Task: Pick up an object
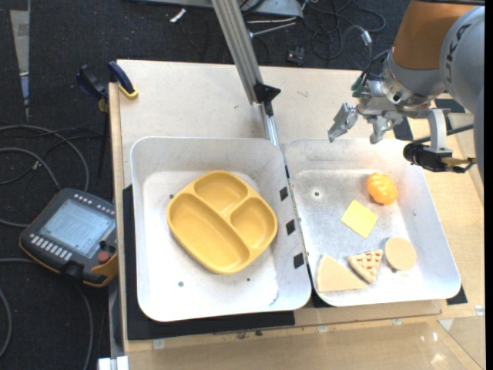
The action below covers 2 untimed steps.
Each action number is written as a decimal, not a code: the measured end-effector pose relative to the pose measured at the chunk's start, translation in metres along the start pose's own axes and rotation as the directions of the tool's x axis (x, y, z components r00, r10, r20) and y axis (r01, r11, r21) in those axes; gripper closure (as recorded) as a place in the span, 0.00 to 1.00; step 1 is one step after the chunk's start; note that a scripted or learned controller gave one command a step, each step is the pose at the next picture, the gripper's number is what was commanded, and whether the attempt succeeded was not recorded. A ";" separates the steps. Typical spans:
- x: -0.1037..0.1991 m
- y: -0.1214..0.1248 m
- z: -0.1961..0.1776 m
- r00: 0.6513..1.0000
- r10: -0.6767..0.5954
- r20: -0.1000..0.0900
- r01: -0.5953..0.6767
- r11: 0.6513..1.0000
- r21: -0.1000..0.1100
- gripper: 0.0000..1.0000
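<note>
- Camera view shows the grey arm with its orange band reaching in over the far right corner of the bench, its two-finger gripper hanging above the far rim of the right-hand shallow white bin, fingers spread and nothing between them.
- By my judgement the step in hand is the approach: no grasp is made, and the gripper stands apart from every piece in the bin.
- Left-hand shallow white bin carries a yellow three-compartment plastic plate lying flat near its middle; it is broad and low, a poor fit for narrow fingers.
- Candidates lie in the right bin: a tan wedge like a bread slice at the near left corner, a flat yellow square like a cheese slice in the middle, a round tan disc toward the near right, a small toy pizza slice touching or just beside wedge and disc, and a small orange ball-like fruit toward the far right.
- Orange fruit sits nearest the gripper and stands proud of the floor, so it looks the easiest; the next move calls for coming forward over it, descending with fingers astride, then closing.
- It may roll if nudged.
</note>
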State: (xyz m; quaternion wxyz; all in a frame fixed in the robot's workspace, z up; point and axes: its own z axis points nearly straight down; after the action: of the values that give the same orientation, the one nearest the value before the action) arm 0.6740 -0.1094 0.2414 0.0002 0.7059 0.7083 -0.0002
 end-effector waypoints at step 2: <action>0.002 -0.004 0.064 1.000 0.003 0.000 -0.003 1.000 0.006 0.00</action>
State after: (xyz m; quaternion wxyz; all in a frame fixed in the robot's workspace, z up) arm 0.6705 -0.1077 0.1776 -0.0019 0.7069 0.7073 -0.0021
